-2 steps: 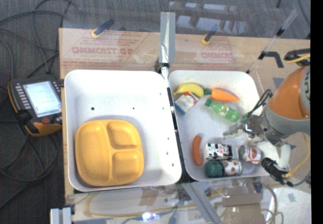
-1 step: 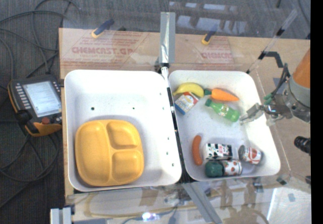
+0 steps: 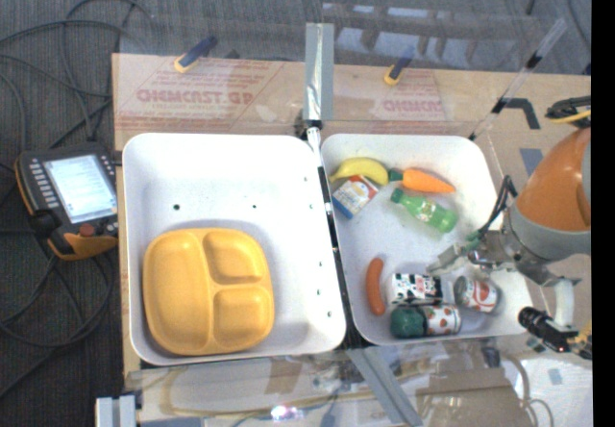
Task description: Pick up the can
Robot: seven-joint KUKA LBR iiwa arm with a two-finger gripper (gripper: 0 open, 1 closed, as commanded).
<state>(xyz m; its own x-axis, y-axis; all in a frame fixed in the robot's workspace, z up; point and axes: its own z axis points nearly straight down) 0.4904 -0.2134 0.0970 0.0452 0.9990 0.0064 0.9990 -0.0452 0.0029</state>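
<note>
**Arm over right bin, can at near right corner**

The can (image 3: 478,294) lies in the right bin (image 3: 480,158), close to that bin's near right corner, its red and white side showing. Just left of it sits a black and white carton (image 3: 416,288), and nearer the camera lie a dark green round item (image 3: 406,322) and a red and white spotted container (image 3: 442,320), touching one another. A red sausage-shaped item (image 3: 375,285) lies further left, near the bin's left wall.

At the far end of the right bin are a banana (image 3: 357,168), a small box (image 3: 353,195) just below it, a carrot (image 3: 428,182) and a green bottle (image 3: 425,211).

The arm (image 3: 555,204) enters from the right, its orange band above the bin's right wall. The gripper (image 3: 471,260) hangs just above and to the far side of the can; whether it touches the can cannot be determined. The spread of the end effector cannot be told from this view.

The left bin (image 3: 192,161) holds a yellow compartment tray (image 3: 209,290) in its near left part. A handheld pendant (image 3: 65,194) rests on the floor left of the bench.
</note>
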